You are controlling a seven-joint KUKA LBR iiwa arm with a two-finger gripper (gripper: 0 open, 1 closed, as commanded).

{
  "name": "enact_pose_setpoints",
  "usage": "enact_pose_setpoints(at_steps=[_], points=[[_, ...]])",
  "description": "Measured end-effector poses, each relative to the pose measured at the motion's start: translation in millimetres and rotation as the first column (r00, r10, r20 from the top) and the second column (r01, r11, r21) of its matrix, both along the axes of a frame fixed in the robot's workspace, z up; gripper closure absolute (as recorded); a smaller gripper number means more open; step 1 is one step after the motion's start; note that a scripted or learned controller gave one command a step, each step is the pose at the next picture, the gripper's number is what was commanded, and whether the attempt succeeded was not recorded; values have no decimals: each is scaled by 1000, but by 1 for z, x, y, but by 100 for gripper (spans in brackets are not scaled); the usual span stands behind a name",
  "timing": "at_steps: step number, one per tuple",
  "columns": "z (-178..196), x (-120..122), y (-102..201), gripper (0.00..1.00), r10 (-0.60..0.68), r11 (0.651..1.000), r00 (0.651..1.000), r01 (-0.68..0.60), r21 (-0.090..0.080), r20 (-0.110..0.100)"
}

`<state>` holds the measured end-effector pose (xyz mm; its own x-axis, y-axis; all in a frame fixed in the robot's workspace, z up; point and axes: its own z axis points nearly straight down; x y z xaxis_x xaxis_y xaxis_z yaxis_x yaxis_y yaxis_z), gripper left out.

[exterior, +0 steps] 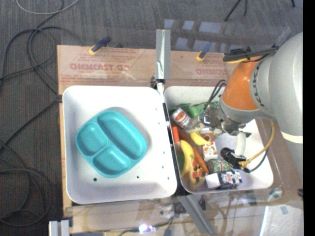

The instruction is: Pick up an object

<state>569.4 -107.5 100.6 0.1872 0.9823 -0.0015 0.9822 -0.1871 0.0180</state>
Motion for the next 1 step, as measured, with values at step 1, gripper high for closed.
enact_pose_setpoints(at_steps=[1], points=[[-11, 14, 10, 100, -10, 1000, 1000, 10, -1, -5]])
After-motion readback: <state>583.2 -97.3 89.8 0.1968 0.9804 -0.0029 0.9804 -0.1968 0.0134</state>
